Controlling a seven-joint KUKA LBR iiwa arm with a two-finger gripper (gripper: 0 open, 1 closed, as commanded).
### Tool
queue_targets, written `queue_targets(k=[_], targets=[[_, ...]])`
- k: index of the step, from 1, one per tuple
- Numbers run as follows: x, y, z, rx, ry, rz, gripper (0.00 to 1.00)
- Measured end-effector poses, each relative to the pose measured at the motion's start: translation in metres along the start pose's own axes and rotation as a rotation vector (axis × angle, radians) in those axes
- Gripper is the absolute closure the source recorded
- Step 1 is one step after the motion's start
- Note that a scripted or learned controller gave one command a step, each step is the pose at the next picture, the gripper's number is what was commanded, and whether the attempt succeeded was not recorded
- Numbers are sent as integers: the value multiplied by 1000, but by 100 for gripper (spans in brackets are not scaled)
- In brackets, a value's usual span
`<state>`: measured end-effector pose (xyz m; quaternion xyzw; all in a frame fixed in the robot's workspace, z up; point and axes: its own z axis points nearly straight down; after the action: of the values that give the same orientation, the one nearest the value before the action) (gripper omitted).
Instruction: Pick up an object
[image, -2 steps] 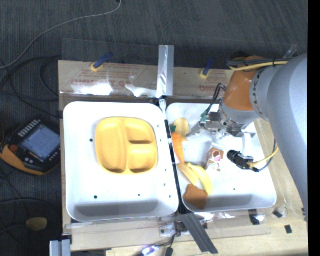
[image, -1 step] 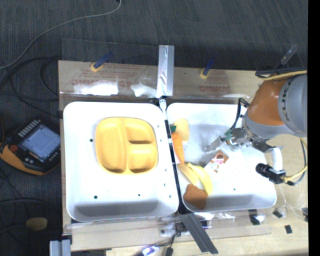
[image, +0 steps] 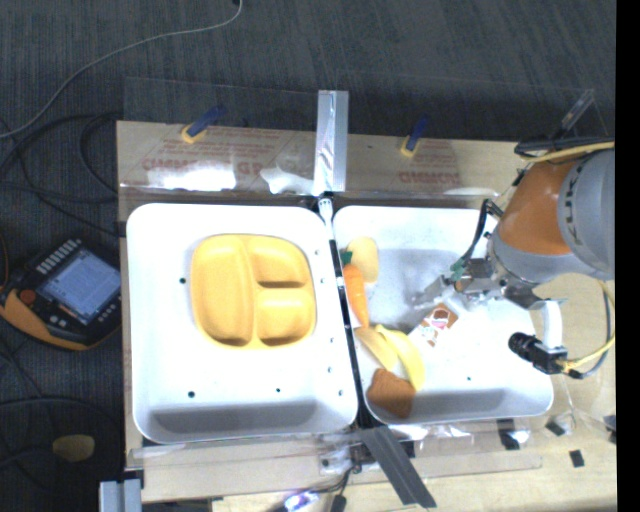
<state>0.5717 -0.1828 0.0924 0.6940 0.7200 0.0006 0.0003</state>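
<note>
We look down on two shallow white plastic bins side by side; the left bin (image: 160, 400) carries a yellow moulded tray with three compartments (image: 253, 289), sitting flat near its centre. The right bin (image: 500, 395) holds the loose things we may choose from, crowded along its left wall. The grey arm with its orange band (image: 545, 215) reaches in from the right, and its gripper (image: 462, 282) hangs low over the middle of that bin; we cannot tell how its hand is set.

Among the candidates, the yellow banana (image: 395, 355) lies curved, its long axis running from upper left to lower right. It looks like a light toy with a smooth, slippery skin, and we would take it across its middle. The orange carrot (image: 354, 290) lies nearly along the bin wall, pointing up and down the view; being so close to the wall, it looks awkward to straddle. A brown rounded lump (image: 390, 393) sits at the front corner. Nearest the gripper lies a small white and brown packet (image: 436, 324), flat and light, likely hard to pinch.
</note>
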Motion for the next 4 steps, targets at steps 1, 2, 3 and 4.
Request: queue_targets(k=[1,2,3,4], targets=[[50,-29,3,-9,-7,2,0],[51,-28,-7,-11,-4,2,100],[139,-62,-158,4,-2,18,100],[135,-51,-190,4,-3,48,100]])
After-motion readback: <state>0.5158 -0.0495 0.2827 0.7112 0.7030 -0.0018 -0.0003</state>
